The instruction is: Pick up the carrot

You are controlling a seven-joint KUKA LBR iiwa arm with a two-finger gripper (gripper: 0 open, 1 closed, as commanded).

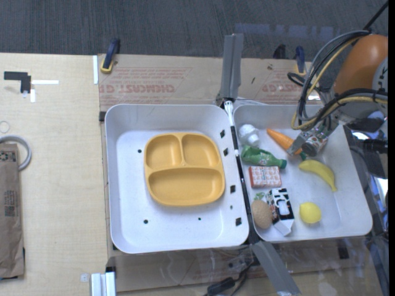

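Carrot (281, 139) lies in the right bin (345, 224) near its back edge, not lifted; gripper (307, 145) sits low just beside its tip, can't tell its opening, so grasp and lift both remain.

Carrot (281, 139) in the right bin (352, 227); divided plate (184, 168) in the left bin (123, 227).

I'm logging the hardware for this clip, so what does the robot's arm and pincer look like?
The arm enters from the right, showing a rounded orange section with grey parts beside it. Black and yellow cables loop along it down toward the wrist. The pincer is a small, dark grey metal piece with a multicoloured patch on its side.
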